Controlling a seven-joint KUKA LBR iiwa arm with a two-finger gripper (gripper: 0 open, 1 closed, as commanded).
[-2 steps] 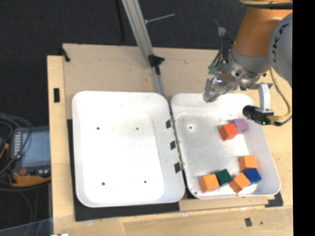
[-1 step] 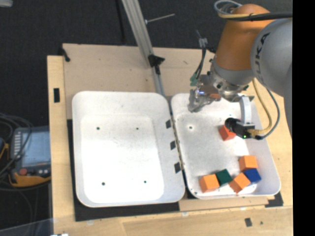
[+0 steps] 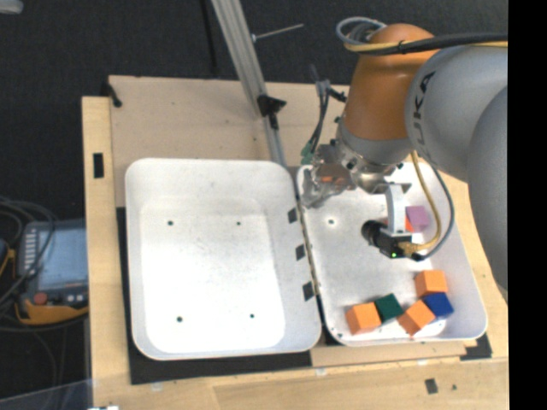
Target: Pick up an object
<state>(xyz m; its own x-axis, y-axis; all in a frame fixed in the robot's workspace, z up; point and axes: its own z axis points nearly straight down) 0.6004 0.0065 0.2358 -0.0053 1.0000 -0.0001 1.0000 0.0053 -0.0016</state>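
Using the right bin (image 3: 466, 259) as the landmark, nearest first: a cluster of blocks sits along its near wall, with an orange block (image 3: 363, 316) leftmost, a dark green block (image 3: 389, 306) touching it on the right, another orange block (image 3: 418, 316) just beside that, a blue block (image 3: 438, 304) against it, and a third orange block (image 3: 431, 281) a little farther in. A pink block (image 3: 417, 219) lies deeper in the bin, near the right wall, partly behind a white bracket and cable. The gripper (image 3: 318, 184) is at the bin's far-left corner, right by the divider with the left bin (image 3: 209, 254), well apart from every block. Can't tell the state of the fingers; they blur into the wrist hardware and the white bin wall. Nothing visible between them. The orange band (image 3: 380, 84) and grey arm (image 3: 466, 109) loom over the bin's far side. Progress: I'd call it not done, no block lifted, all six look resting on the bin floor. What's left is basically the whole pick: move to a block, close, lift. The near cluster is tightly packed, so the pink one or the lone orange one look like cleaner targets. Hard to read: the black part with a green light (image 3: 382, 236) hanging mid-bin, the far edge of the bin under the wrist, and the arm is cut off at the right.
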